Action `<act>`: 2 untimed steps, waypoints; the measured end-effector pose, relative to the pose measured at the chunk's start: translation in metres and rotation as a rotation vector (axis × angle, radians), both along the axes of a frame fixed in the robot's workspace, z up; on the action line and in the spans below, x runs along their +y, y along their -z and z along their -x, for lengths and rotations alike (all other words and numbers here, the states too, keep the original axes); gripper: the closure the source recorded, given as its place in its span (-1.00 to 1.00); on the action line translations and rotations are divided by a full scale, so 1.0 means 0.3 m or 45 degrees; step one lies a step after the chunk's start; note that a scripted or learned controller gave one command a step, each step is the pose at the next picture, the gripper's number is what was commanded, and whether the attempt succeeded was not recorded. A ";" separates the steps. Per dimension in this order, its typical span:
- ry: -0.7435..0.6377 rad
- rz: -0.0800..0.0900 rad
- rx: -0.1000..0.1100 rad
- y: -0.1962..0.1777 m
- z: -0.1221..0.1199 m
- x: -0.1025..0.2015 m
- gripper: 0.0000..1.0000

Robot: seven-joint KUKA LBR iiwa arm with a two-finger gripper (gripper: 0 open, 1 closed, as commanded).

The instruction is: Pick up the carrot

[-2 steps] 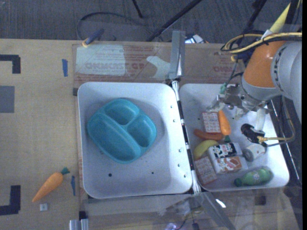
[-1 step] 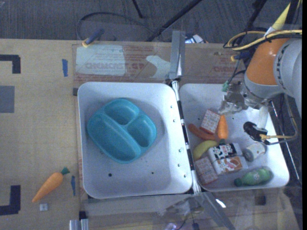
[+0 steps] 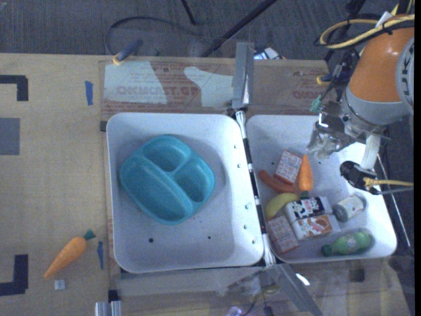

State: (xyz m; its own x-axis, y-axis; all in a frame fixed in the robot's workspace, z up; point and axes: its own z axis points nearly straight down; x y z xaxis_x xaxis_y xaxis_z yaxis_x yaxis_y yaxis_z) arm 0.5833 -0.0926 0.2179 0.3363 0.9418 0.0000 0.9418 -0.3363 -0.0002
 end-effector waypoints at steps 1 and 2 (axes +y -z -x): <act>0.000 0.000 0.000 0.000 0.000 0.000 -1.00; -0.144 -0.001 0.001 0.297 -0.018 -0.143 -1.00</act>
State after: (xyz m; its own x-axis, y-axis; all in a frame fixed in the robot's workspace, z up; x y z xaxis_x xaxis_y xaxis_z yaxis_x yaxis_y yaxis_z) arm 0.5887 -0.1355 0.1289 0.2281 0.9736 0.0004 0.9736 -0.2281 -0.0009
